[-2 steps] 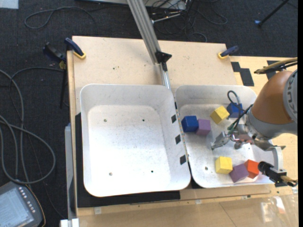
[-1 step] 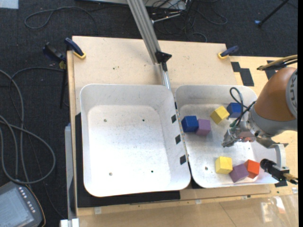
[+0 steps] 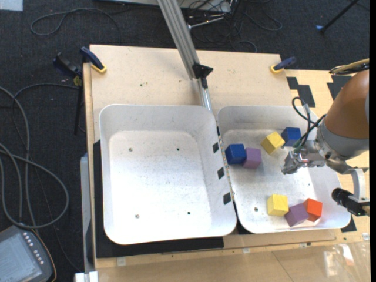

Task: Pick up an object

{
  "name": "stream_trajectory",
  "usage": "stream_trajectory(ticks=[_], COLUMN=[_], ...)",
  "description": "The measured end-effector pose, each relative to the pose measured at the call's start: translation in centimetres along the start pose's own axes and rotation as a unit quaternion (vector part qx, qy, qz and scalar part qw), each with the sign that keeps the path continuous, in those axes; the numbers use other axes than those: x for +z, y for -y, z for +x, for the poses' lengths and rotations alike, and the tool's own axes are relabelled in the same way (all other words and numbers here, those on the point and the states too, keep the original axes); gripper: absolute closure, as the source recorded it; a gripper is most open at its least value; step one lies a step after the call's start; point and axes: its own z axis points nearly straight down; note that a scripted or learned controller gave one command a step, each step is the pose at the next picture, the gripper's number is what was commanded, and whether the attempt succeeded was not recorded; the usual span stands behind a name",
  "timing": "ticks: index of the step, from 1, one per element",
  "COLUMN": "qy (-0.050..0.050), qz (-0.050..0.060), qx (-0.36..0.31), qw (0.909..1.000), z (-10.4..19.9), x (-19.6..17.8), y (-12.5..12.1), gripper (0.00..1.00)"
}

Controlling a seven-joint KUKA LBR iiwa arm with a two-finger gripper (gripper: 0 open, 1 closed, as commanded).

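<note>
One camera sits high above the tabletop (image 3: 153, 75), looking down at a slant from the near side. It stands far enough back to take in both white bins (image 3: 158, 119), the tabletop's far clamps (image 3: 94, 60) and dark floor (image 3: 41, 40) beyond, with the arm (image 3: 352, 116) entering at right.

blocks (image 3: 277, 205) in right bin (image 3: 258, 223)

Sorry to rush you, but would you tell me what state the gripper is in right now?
Gripper: cannot be told; it hangs over the right bin, with no block seen in it.
</note>
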Motion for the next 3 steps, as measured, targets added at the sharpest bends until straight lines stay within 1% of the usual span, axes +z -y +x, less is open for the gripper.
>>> stream_trajectory(ticks=[1,2,3], qy=[0.000,0.001,-0.001], qz=[-0.001,-0.001,0.001], qx=[0.000,-0.001,-0.003], qw=[1.0000,1.0000,1.0000], z=[0.1,0.1,5.8], x=[-6.4,-11.7,-12.1], y=[-0.4,-0.6,-2.0], gripper=[1.00,1.00,1.00])
